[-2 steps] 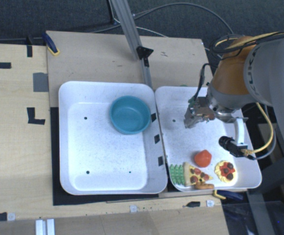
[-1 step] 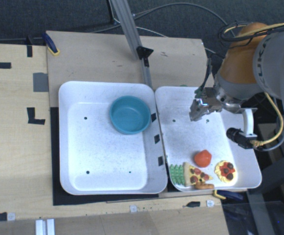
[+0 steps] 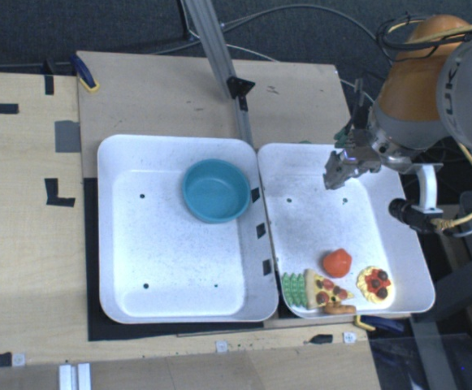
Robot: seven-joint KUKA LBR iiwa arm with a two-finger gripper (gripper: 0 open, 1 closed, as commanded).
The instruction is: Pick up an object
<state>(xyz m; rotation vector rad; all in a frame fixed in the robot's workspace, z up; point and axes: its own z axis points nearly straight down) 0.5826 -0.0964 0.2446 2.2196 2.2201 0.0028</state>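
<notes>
Two white bins side by side on bench: left bin (image 3: pixel 130 242) and right bin (image 3: pixel 300 210), nearly touching at the shared edge. Grey arm (image 3: pixel 422 80) with orange band reaching in from the right, wrist over upper part of right bin. Blue bowl (image 3: pixel 216 190) in left bin, upper right area, upright, well apart from everything else. Gripper (image 3: pixel 339 171) hanging over upper middle of right bin, nothing visible between the fingers; too small and dark to say whether apart or together, cannot tell. Pizza slice toy (image 3: pixel 321 289) lying flat at near edge of right bin, green end toward the divider. Round tart toy (image 3: pixel 374 283) in near right corner, just beside pizza slice. Red tomato-like ball (image 3: pixel 337 261) just above those two, near but seemingly not touching.

Step, as judged: approach, no grasp yet, nothing lifted. Candidates all clustered at near edge of right bin, well apart from gripper. Next move likely calls for: travel toward near edge, centre over red ball as the most isolated and graspable, open wide enough, descend straight. Risks: ball rolling off on contact, flat toys too thin for a clean pinch, bin wall close by.
</notes>
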